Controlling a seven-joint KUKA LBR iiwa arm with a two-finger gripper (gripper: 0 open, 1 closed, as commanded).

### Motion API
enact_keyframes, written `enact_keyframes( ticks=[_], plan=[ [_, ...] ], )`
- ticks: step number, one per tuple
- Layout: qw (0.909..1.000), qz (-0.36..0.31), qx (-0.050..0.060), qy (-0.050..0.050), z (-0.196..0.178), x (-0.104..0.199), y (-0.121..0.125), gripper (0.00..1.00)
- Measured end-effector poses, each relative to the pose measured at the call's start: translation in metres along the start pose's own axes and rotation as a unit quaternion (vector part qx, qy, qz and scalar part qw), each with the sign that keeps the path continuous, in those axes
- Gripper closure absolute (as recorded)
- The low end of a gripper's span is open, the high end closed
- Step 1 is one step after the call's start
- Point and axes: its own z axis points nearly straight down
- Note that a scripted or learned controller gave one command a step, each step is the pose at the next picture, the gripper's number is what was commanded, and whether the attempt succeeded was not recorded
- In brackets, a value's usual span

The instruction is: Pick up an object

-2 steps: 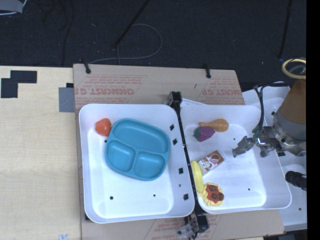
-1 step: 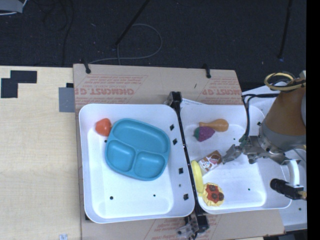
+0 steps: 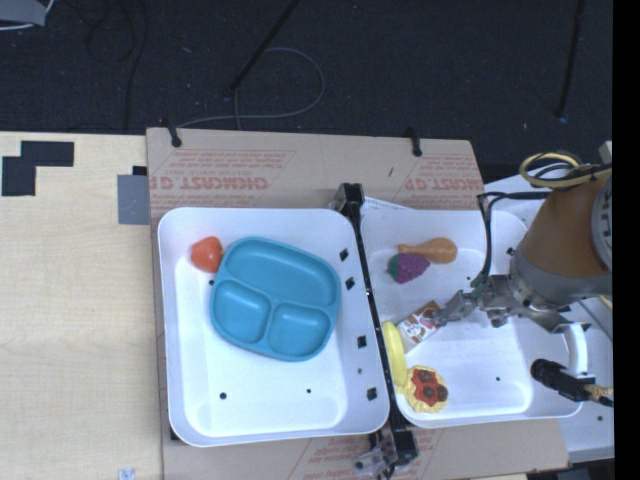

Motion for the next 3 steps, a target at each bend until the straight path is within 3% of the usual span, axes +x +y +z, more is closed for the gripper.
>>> enact_keyframes(
  ticks=[1, 3],
  plan=[
    [1.0000, 0.002, -0.001, 0.001, -0.010, 0.000, 0.001, 1.00],
    [1.0000, 0.001, 0.003, -0.001, -0.135, -0.009, -0.001, 1.00]
  ],
)
